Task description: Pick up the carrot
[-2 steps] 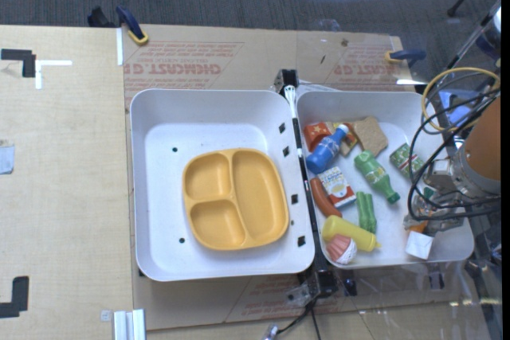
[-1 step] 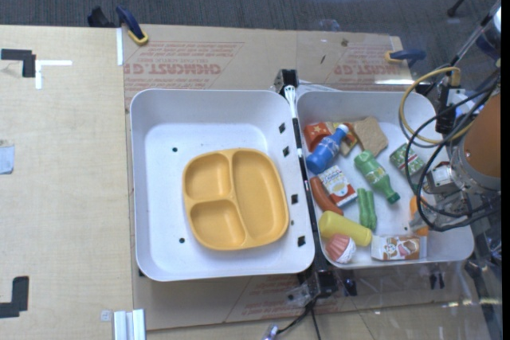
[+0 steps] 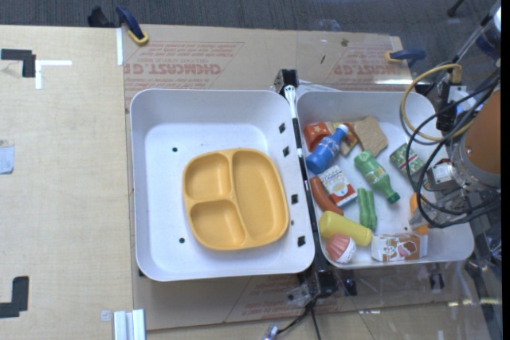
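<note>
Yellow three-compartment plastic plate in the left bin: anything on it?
Empty. The yellow three-compartment plastic plate shows bare yellow in every section; the toy food lies in the right white bin.

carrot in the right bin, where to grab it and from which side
Little of the carrot shows, an orange strip along the right bin's right wall, under cables. Probably grip its exposed middle from straight above, across its width: wall and cables crowd its sides.

Yellow divided plate (image 3: 236, 198) in left bin (image 3: 151, 171); blue bottle (image 3: 323, 150), green bottle (image 3: 376, 177), perhaps bread (image 3: 370, 134), right bin (image 3: 458, 244).
</note>
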Tool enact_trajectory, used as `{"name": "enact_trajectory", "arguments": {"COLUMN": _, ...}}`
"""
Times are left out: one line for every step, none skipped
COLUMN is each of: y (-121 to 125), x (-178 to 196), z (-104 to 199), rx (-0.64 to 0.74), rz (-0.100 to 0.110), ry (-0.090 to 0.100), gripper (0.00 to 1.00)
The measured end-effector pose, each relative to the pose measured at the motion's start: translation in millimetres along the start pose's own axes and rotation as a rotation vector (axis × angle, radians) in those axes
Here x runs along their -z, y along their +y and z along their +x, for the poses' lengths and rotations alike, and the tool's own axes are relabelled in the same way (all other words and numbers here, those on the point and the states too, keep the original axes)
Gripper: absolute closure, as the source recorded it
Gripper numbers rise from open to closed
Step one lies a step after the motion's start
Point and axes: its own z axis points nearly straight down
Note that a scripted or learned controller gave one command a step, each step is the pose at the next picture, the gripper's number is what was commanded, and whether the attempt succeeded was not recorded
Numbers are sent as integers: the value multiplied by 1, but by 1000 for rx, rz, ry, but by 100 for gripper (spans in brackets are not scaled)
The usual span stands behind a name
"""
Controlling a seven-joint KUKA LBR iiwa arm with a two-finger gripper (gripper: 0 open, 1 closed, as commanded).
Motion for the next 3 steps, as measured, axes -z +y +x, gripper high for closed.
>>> {"name": "enact_trajectory", "arguments": {"y": -2, "x": 7, "z": -2, "rx": -6, "rz": 1, "ry": -6, "gripper": 100}}
{"name": "enact_trajectory", "arguments": {"y": -4, "x": 14, "z": -3, "rx": -13, "rz": 2, "ry": -12, "gripper": 100}}
{"name": "enact_trajectory", "arguments": {"y": -7, "x": 20, "z": -5, "rx": -19, "rz": 4, "ry": -18, "gripper": 100}}
